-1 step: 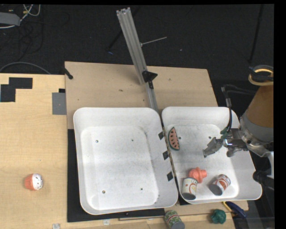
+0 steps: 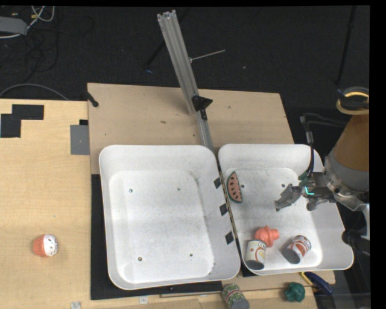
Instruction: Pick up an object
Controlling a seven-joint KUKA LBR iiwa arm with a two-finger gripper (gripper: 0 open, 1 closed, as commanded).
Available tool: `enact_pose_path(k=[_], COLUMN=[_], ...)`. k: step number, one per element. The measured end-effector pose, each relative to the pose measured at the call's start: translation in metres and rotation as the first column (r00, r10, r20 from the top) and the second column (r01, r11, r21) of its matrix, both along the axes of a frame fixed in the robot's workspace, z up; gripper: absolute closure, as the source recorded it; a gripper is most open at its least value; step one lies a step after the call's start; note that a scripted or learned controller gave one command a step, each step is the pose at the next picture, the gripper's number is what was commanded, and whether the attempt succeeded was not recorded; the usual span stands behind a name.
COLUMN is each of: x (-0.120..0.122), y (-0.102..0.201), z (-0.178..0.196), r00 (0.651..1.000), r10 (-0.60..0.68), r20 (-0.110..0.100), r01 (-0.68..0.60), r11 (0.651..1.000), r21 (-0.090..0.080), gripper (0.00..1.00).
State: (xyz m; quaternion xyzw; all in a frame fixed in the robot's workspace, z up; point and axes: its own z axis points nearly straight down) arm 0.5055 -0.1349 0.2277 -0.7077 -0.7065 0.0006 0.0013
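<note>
Camera view: hand (image 2: 288, 200) spread open, nothing held; orange-pink toy (image 2: 266, 235) lying near cup (image 2: 256, 253).

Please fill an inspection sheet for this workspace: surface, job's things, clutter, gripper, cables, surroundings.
Surface: two white bins, left bin, right bin, side by side on a wooden bench.
Job's things: watermelon slice, orange toy, two small cans, all in the right bin.
Clutter: orange-white ball, green object.
Gripper: gripper over the right bin, nothing between fingers.
Cables: dark floor, upper left.
Surroundings: metal rail.
</note>
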Motion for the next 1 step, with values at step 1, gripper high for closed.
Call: enact_pose_path(k=[1], x=[0.0037], y=[0.0085], z=[-0.0597], r00=[1.000], r10=[0.002], r20=[-0.006], r01=[-0.002], r11=[1.000], r21=[0.002], gripper=[0.00])
